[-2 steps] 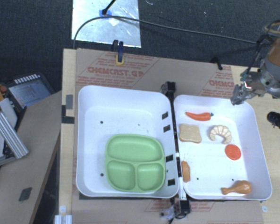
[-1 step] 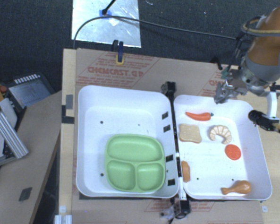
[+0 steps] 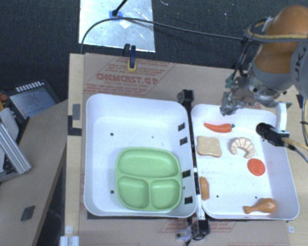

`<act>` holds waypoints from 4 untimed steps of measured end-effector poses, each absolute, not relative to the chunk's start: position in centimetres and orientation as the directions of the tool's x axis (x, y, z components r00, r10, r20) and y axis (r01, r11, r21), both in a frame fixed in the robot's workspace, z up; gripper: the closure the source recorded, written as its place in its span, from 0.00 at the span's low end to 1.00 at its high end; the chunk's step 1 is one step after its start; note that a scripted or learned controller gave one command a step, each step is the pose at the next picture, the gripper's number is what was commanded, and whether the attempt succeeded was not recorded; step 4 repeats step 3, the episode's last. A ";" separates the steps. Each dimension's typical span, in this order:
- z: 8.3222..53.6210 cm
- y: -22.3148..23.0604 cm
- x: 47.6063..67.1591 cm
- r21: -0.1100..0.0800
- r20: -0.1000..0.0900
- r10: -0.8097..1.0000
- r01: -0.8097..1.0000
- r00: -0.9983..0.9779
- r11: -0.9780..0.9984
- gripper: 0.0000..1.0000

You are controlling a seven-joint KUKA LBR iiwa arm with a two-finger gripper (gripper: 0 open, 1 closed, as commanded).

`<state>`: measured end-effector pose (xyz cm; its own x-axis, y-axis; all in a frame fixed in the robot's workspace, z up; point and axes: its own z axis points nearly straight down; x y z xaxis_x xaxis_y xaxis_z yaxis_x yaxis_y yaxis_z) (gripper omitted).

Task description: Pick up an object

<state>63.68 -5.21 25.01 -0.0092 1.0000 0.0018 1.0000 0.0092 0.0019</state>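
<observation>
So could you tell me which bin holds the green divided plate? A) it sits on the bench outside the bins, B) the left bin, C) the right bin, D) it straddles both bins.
B: the green divided plate lies in the left bin, while the right bin holds the toy foods such as the croissant and the drumstick.

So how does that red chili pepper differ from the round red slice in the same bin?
The long red chili pepper is thin and pointed, with a green stem; the round red slice is a flat disc with no stem. The pepper lies near the bin's far wall, below the end effector; the slice lies nearer the right wall. Both are red toy foods in the right white bin.
</observation>
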 end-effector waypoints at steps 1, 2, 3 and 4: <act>24.1 -0.4 64.1 0.001 0.002 1.000 1.000 -0.009 0.009 1.00; 22.9 4.8 63.1 0.000 0.002 1.000 1.000 -0.010 0.010 1.00; 22.0 10.0 62.1 0.000 0.003 1.000 1.000 -0.010 0.010 1.00; 22.0 10.0 62.1 0.000 0.003 1.000 1.000 -0.010 0.010 1.00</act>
